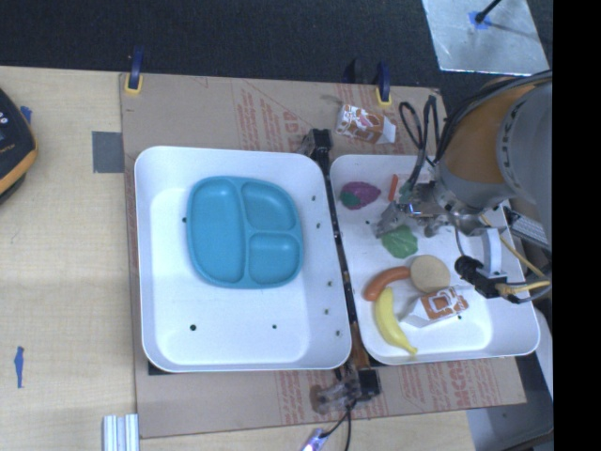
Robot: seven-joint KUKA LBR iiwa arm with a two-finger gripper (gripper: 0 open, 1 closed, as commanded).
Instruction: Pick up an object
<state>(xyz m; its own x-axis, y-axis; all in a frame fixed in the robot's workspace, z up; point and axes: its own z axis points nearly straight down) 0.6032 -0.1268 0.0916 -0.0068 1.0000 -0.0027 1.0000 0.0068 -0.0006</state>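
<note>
Over the right bin (507,341), the gripper (402,216) hangs just above the green piece (400,242), fingers apart, nothing between them. Best bet: drop straight down, straddle it squarely, close before lifting, avoiding the purple toy (359,194) beyond.

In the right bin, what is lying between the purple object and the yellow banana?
In the camera view, between the purple object and the banana lie a green item and an orange sausage-shaped piece.

A wooden bench (56,280) carries cardboard (235,111) under two white bins (160,327).
</note>
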